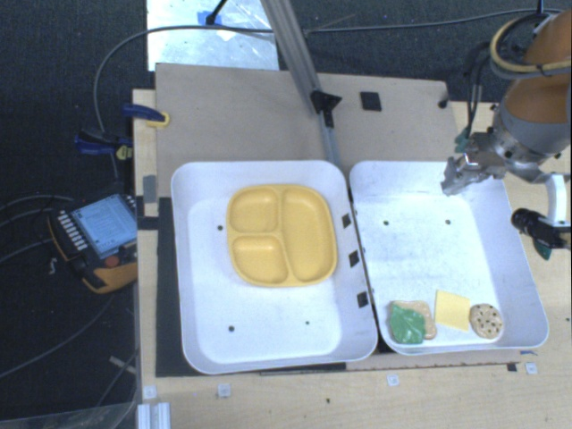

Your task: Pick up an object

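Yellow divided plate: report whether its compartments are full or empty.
Empty. The yellow divided plate lies flat in the left bin, and all three compartments show bare yellow surface.

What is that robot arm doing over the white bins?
It is meant to pick something up. Its gripper hangs over the far edge of the right bin. The toy food, a green piece, a yellow slice and a cookie, lies at the near edge. A yellow tray sits in the left bin.
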